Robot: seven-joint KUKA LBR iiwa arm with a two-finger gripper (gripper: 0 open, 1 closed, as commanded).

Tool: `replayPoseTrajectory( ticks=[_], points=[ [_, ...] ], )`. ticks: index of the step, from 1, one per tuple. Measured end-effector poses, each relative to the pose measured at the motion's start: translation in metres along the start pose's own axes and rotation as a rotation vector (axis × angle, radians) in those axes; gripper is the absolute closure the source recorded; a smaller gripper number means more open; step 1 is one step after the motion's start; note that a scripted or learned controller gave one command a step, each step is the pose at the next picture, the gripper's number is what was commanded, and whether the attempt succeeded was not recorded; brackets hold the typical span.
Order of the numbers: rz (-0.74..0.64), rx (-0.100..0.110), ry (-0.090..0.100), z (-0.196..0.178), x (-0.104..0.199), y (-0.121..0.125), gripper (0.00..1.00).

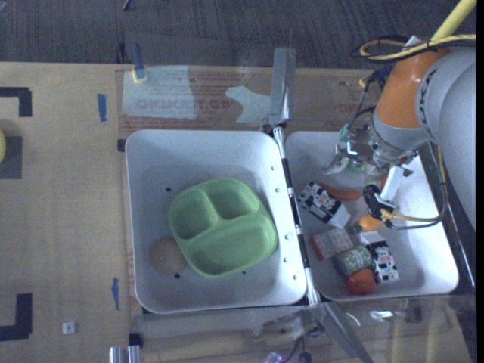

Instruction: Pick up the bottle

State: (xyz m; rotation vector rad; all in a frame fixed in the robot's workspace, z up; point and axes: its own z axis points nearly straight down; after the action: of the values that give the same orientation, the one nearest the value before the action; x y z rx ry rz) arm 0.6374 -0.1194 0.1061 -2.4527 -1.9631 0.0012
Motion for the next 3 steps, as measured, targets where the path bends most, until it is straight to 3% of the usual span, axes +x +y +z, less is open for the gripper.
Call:
replayPoseTrajectory(
  ticks=[1,2,3],
  points=[
    [-0.003,-0.005,-0.001,-0.012,0.001,0.002,1.0],
    [-0.008,-0.003,0.0,0.02,-0.058,0.026,1.0],
    [-0.011,-0.003,0.003,0.019,-0.056,0.027,0.0]
  ],
)
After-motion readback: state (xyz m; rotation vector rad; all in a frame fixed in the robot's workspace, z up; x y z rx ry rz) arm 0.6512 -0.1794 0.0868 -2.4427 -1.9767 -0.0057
